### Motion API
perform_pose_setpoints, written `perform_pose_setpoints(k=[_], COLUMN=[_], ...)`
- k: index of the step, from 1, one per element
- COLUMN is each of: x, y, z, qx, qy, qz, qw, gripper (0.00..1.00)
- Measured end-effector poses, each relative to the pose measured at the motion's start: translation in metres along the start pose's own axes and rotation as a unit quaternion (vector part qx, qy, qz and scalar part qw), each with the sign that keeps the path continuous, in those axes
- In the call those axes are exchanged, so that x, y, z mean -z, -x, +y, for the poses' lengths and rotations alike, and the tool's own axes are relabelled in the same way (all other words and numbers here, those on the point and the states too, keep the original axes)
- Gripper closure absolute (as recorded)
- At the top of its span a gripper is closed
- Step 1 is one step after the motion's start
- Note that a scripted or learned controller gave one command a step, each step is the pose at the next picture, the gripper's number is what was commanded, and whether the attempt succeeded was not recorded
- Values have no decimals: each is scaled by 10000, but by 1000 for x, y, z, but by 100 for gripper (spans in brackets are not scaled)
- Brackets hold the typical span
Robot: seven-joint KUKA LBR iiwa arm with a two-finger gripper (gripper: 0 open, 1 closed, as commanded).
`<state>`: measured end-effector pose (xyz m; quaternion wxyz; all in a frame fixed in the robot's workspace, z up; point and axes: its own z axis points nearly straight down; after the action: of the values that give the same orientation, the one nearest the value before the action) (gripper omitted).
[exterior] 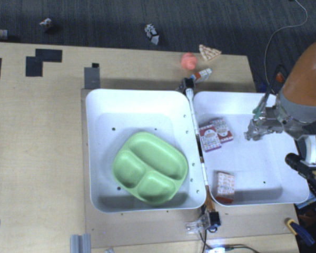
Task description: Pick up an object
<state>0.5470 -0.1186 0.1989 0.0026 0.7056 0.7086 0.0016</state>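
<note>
A green divided plate [149, 166] lies in the left bin [102, 109]. In the right bin [263, 167] are two small red and white packets: one [216, 134] near its upper left, another [225, 184] near its lower left corner. My gripper [254, 132] hangs over the right bin's upper right part, to the right of the upper packet and apart from it. No object shows between its fingertips. The grey arm with its orange band [305, 78] comes in from the right.
On the bench beyond the bins lie a pink ball [188, 61], a pizza-slice toy [209, 52] and a small tube [201, 75]. Dark tape patches [42, 61] mark the bench at upper left. Cables and clips sit at the bins' front edge [208, 223].
</note>
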Motion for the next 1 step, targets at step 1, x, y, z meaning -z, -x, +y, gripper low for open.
perform_pose_setpoints(k=[1], x=[-1], y=[0], z=[-1], qx=[1], qy=[-11], qz=[4], qw=[10000], gripper=[0])
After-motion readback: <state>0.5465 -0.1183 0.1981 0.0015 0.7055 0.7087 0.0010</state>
